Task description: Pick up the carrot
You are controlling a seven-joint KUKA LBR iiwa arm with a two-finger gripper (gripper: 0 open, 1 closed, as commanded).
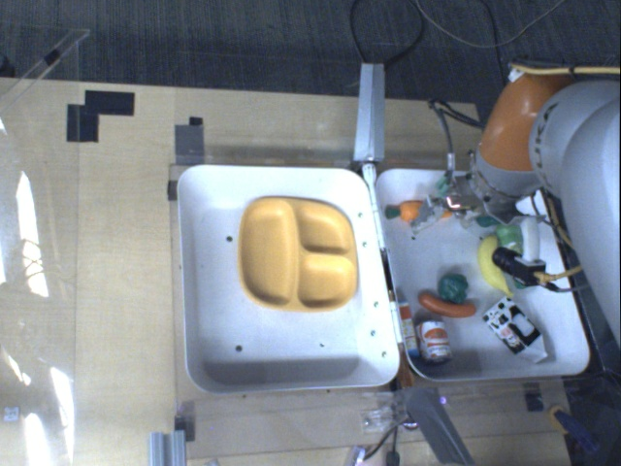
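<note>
The carrot point(411, 210) lies near the far left corner of the right bin point(572, 357), a small orange piece with a green end pointing left. Just beside it to the right hangs the gripper point(439, 206), low over the bin floor; its tip is a tangle of small metal and coloured parts, and whether it is wide, narrow or gripping anything cannot be told from here. The carrot looks to be beside the tip rather than within it, though the two are so close that contact is uncertain.

The arm point(543, 134) reaches in from the right, its orange band and grey body covering the bin's far right corner and part of its right wall. A yellow banana point(490, 265) is partly hidden under a black cable fitting. A green item point(507, 233) beside the wrist is too small to identify. Toward the near side lie a dark green lump point(452, 285), a reddish sausage point(447, 306) just below it, an upright can point(434, 339) against the left wall, and a black-and-white box point(514, 326).

The left bin point(194, 357) holds a yellow divided tray point(297, 252) near its middle. Both bins sit on a pale wooden bench point(97, 289), with a metal post point(370, 115) rising between them at the far side. Beyond is dark carpet point(194, 17) crossed by loose black cables point(388, 27).
</note>
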